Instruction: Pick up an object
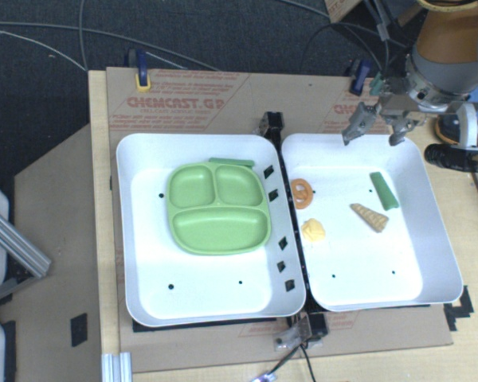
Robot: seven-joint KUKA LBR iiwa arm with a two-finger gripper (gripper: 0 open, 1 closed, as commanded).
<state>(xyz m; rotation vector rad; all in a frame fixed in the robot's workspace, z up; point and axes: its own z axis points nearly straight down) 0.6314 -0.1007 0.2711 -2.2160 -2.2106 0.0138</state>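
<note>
The right bin (430, 277) holds a green block (384, 190), a tan cone-shaped piece (370, 216), a yellow lump (313, 230) and an orange ring-shaped piece (301, 192) near its left wall. My gripper (374, 133) hangs over the bin's far edge, above and behind the green block. Its two fingers stand apart, open, with nothing between them.
A green divided plate (217, 209) lies in the left bin (143, 285), with a flat green piece (233, 162) at its far rim. A black clamp (271, 123) and clips run along the divide between the bins. Cables lie on the dark floor behind the bench.
</note>
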